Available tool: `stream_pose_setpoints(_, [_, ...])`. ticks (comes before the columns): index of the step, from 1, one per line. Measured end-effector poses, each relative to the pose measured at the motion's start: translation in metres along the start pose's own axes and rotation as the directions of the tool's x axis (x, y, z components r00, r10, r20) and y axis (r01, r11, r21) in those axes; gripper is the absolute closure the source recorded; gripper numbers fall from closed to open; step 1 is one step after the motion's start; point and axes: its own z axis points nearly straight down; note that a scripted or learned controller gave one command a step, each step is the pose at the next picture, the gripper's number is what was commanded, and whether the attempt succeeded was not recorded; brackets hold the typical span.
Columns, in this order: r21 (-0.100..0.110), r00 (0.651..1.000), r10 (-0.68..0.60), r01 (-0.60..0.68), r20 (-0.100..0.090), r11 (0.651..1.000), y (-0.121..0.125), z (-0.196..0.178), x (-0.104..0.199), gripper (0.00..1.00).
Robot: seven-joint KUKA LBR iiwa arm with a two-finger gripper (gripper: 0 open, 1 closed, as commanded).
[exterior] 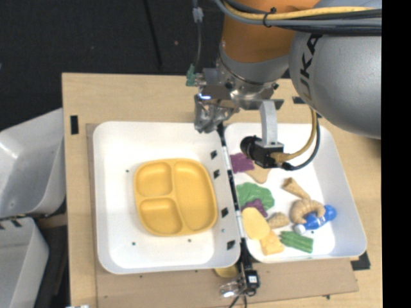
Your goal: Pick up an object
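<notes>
you had the tool [207, 122] at the far end of the ridge where the two white bins meet, hung from the grey arm [334, 56] with its orange band [273, 11]. whether it was spread or closed could not be told from above, and nothing showed in its grasp. a black cable fitting [262, 151] hung just right of the ridge, a little nearer the camera than the tool.

taking that ridge as your mark: the left bin [115, 249] lay against it on one side and held a yellow divided plate [174, 195], three compartments, flat on the floor of the bin and close to the ridge. the right bin [343, 191] lay against the other side and held the loose objects. a purple piece [242, 163] sat right beside the ridge below the cable fitting. nearer the camera came a green leafy piece [253, 193], touching a second purple piece [257, 206]. a pale yellow piece [255, 222] and a yellow wedge [272, 244] lay beside the ridge at the near end. further right of it were tan twisted pieces [304, 205], a small blue object [316, 219] and a green ridged piece [297, 241].

the worktop [128, 95] under both bins was pale wood.
</notes>
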Motion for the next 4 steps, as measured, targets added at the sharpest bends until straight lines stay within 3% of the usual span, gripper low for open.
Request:
stream_pose_setpoints(1, [-0.003, 1.000, -0.018, 0.018, -0.006, 1.000, -0.027, 0.072, 0.102, 1.00])
stream_pose_setpoints(2, [-0.019, 1.000, -0.005, 0.005, -0.007, 1.000, 0.029, 0.021, 0.090, 1.00])
stream_pose_setpoints(3, [-0.008, 1.000, -0.002, 0.002, -0.001, 1.000, 0.095, 0.094, 0.056, 1.00])
stream_pose_setpoints(4, [-0.007, 1.000, -0.009, 0.009, -0.003, 1.000, 0.091, 0.285, 0.084, 1.00])
